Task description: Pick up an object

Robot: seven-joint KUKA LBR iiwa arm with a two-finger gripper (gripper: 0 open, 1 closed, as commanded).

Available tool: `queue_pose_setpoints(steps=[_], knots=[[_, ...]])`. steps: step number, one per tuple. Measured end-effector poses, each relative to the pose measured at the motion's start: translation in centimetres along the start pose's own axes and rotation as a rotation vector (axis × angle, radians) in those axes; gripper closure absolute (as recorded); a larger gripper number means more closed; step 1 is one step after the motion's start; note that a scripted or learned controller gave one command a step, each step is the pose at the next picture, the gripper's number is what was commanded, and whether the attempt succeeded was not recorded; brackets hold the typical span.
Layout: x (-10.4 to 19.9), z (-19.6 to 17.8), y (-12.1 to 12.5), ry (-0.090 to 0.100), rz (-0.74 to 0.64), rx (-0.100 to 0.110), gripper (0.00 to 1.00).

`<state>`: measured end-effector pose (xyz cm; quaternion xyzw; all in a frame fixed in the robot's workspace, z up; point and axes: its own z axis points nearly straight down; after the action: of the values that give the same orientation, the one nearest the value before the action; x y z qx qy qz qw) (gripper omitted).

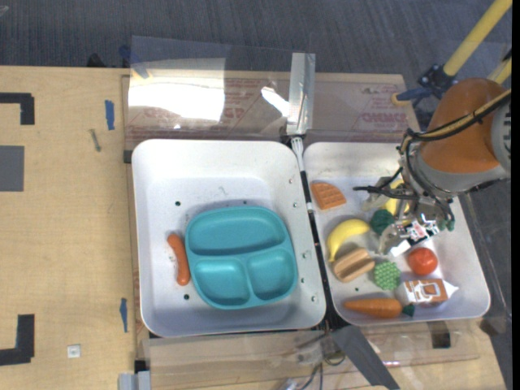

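The gripper (406,222) is lowered into the right bin (475,287), among crowded toy food: a banana (348,234), hot dog (354,263), tomato (422,260) and carrot (375,305). Whether anything is gripped cannot be told. With items packed so close, a neighbour could be nudged or two caught together. The green pieces near the gripper are partly hidden by the wrist and cables.

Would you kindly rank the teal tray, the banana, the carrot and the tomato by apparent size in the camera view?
1. Teal tray, by far the largest.
2. and 3. Banana and carrot: they look alike in size, so I would not rank one above the other.
4. Tomato, the smallest.
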<state>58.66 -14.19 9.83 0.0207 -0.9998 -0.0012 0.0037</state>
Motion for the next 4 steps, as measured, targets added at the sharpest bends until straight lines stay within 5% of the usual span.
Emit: queue_pose_setpoints(steps=[1, 2, 3, 4], knots=[[-0.7, -1.9, 0.1, -0.021, -0.003, 0.004, 1.00], [-0.6, -1.8, 0.1, -0.020, -0.003, 0.004, 0.00], [-2.2, 0.9, -1.7, -0.017, 0.017, 0.003, 0.00], [-2.6, -0.5, -1.6, -0.031, 0.015, 0.006, 1.00]])
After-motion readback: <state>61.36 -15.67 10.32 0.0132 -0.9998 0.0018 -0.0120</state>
